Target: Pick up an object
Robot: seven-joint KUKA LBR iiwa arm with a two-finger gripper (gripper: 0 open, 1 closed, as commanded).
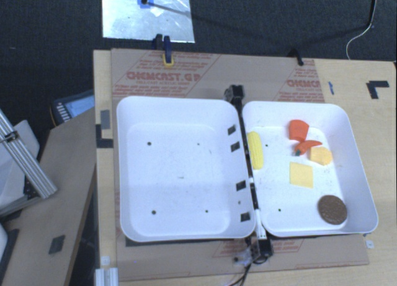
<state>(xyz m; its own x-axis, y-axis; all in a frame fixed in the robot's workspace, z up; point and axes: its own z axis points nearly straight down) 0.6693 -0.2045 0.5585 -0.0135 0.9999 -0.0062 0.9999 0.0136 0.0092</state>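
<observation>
The right bin (356, 154) holds several small objects. A yellow corn cob (255, 149) lies along its left wall. An orange carrot-like piece (299, 132) sits near the back, with a small orange-yellow chunk (321, 155) just to its right and below. A flat yellow square (302, 174) lies in the middle. A round brown cookie (332, 209) rests near the front right corner.
The left bin (124, 173) stands beside the right one, joined by black clips (239, 148) along the shared edge. Both rest on a cardboard sheet (186, 74). A shiny metal plate (147, 5) lies beyond the bench. An aluminium rail (25, 160) sits at far left.
</observation>
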